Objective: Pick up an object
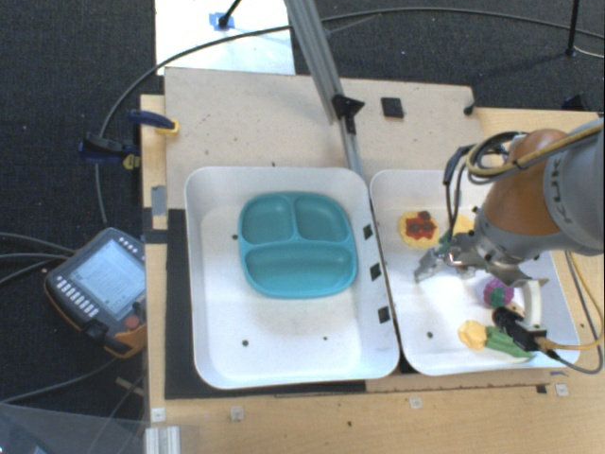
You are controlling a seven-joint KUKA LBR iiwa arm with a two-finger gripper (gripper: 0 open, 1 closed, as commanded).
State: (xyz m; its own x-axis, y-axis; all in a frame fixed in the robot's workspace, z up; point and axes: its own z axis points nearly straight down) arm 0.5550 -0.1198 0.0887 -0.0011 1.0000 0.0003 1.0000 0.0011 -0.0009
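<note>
The gripper [437, 261] is hanging low inside the right bin [416, 348], near that bin's left-centre, with its grey fingers [424, 268] pointing toward the divider between the bins. Whether the fingers are spread or closed cannot be told from this view, and nothing is showing between them. The grey arm [567, 206], with its orange band [525, 201], is reaching in from the right and covering the upper right part of this bin.

The candidate objects are all lying in the right bin. A small round yellow and red toy [418, 227] is sitting just above the gripper, apart from it. A purple object [495, 294] is lying just to the right of the gripper, partly under the wrist. A yellow piece [473, 335] and a green piece [506, 346] are lying near the bin's front edge.

In the left bin [284, 348], a teal divided plate [297, 244] is resting flat
</note>
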